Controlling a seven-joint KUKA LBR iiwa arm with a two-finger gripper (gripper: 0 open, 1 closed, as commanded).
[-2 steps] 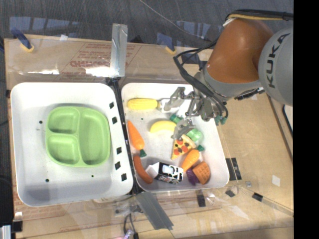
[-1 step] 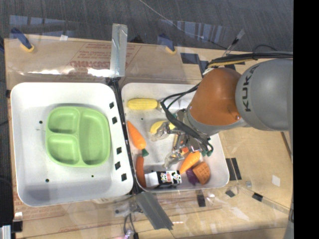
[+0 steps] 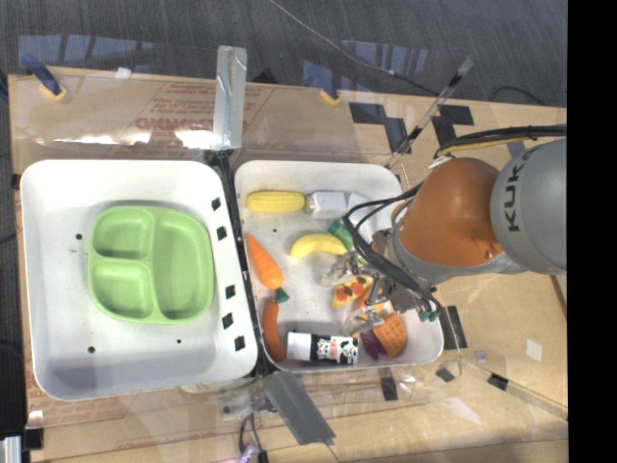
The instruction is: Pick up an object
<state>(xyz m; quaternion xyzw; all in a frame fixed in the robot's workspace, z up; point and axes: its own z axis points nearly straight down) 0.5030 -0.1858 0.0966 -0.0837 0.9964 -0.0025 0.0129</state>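
Arm [image 3: 463,220] reaches over right bin [image 3: 289,177] of toy food.

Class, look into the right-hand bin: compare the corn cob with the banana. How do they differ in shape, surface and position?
The corn cob is straight, while the banana curves in an arc. The corn cob has a bumpy, kernelled surface; the banana looks smooth. The corn cob lies near the bin's far wall, the banana nearer the middle, closer to the hand. Both are yellow, lie flat in the right bin, and touch nothing else.
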